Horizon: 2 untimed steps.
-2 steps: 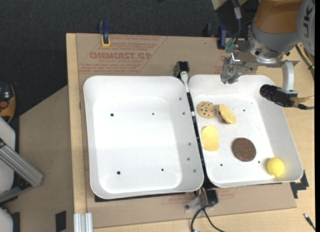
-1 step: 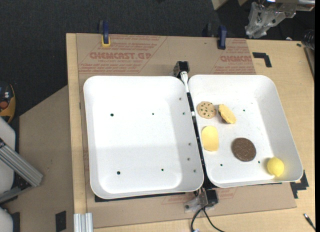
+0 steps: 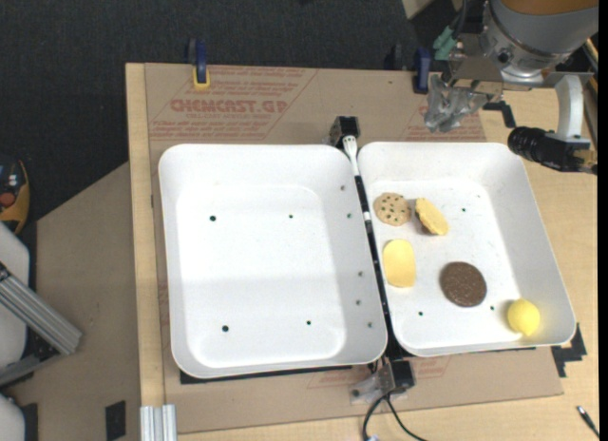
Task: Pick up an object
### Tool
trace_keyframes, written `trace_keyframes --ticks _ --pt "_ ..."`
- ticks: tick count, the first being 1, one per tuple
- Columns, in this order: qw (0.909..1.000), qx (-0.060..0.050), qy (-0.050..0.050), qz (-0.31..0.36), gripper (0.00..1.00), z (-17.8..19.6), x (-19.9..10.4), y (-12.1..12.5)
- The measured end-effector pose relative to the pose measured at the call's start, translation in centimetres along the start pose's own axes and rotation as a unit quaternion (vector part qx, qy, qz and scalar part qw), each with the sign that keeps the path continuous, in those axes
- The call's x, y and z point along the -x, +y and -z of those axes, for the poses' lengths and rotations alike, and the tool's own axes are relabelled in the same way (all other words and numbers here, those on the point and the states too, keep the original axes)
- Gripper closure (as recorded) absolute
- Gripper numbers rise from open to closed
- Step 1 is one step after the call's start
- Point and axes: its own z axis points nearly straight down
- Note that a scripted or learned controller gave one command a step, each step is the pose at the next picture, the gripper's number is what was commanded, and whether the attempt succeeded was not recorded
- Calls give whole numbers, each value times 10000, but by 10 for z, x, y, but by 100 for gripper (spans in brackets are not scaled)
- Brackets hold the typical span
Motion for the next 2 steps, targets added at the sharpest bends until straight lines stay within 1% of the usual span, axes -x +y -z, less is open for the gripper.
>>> trace_keyframes --ticks 1,2 --pt "10000 20 5 26 100 -51 -50 -2" --pt "9999 165 12 23 100 149 -77 10"
